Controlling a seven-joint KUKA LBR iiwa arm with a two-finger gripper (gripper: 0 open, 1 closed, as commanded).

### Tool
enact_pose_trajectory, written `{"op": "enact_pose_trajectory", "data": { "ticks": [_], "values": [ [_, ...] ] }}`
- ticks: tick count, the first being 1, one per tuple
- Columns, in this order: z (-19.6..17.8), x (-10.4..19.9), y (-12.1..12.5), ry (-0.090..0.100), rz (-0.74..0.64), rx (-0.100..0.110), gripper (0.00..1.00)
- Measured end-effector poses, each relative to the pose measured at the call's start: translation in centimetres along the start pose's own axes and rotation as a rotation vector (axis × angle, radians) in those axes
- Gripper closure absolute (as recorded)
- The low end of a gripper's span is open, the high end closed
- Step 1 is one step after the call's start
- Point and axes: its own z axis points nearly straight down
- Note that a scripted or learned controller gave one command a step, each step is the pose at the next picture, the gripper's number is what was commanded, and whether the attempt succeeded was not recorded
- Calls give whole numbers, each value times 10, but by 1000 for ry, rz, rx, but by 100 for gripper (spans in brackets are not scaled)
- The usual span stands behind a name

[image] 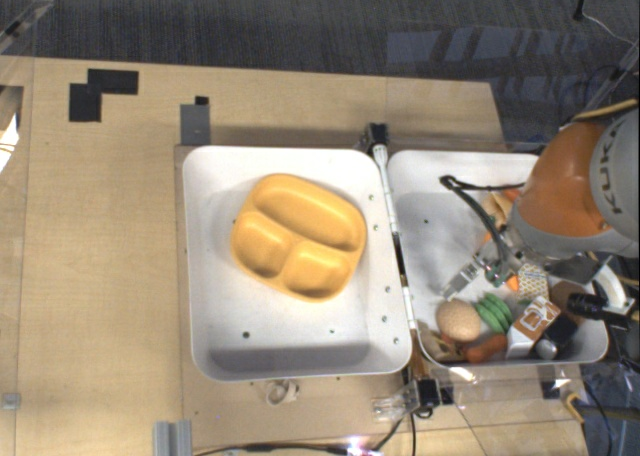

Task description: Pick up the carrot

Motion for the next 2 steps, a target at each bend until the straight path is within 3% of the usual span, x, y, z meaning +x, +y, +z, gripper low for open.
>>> {"op": "enact_pose_trajectory", "data": {
  "ticks": [1,2],
  "values": [
    [1,-73,-45,1,-37,0,0],
    [-63,-129,19,1,-270,1,0]
  ]
}}
